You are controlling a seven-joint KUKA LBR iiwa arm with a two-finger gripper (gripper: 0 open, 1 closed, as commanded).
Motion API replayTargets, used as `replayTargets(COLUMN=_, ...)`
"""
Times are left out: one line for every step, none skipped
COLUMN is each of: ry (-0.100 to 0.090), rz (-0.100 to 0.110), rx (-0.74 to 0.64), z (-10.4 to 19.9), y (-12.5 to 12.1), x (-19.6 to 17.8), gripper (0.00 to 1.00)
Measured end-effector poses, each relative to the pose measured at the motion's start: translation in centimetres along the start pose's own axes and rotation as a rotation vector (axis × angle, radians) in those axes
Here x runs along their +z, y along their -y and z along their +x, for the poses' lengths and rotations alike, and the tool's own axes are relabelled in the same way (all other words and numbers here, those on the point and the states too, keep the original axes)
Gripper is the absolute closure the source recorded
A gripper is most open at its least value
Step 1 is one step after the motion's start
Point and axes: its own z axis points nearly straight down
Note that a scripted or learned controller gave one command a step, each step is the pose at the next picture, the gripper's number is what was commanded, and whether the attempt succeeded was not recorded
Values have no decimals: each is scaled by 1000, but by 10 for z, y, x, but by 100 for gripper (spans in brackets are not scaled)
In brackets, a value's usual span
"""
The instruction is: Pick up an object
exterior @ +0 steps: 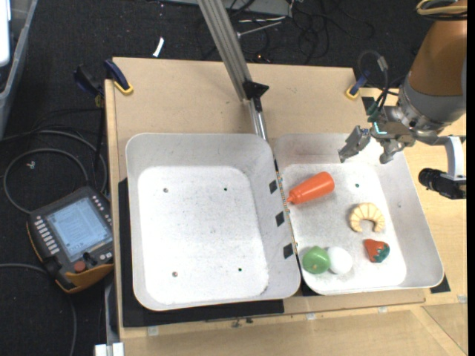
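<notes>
Hand (371,146) hangs over the far right part of the right bin (415,221), its two fingers (353,144) spread apart with nothing between them. It sits just inside the bin's far edge, above bare white floor. The arm (438,58) enters from the right, its orange band above the grey wrist.

Contents of the right bin, all well clear of the hand:
- Orange carrot-shaped object (311,188), lying tilted near the bin's left wall, close to the seam between the two bins.
- Croissant-shaped piece (367,216), near the middle of the bin, with open floor on all sides.
- Red strawberry-shaped piece (376,250), just nearer than the croissant-shaped piece, apart from it.
- Green round object (315,259) and white ball (340,260), touching or nearly so, near the bin's near-left corner.

Open floor lies between the hand and the carrot-shaped object, and along the right wall of the bin.

Left bin (137,199) sits beside the right bin, the two rims meeting along the centre line. A grey metal pole (226,39) slants down to that seam at the far edge.

Both bins rest on the bench (185,95). Yellow-tipped clamps (119,80) sit at its far corners. A teach pendant (70,232) lies on the dark floor left of the bench.
</notes>
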Motion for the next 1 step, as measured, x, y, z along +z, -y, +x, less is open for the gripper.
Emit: replayTargets(ry=1, rz=-3, rx=0, z=0, y=0, x=-2, gripper=0)
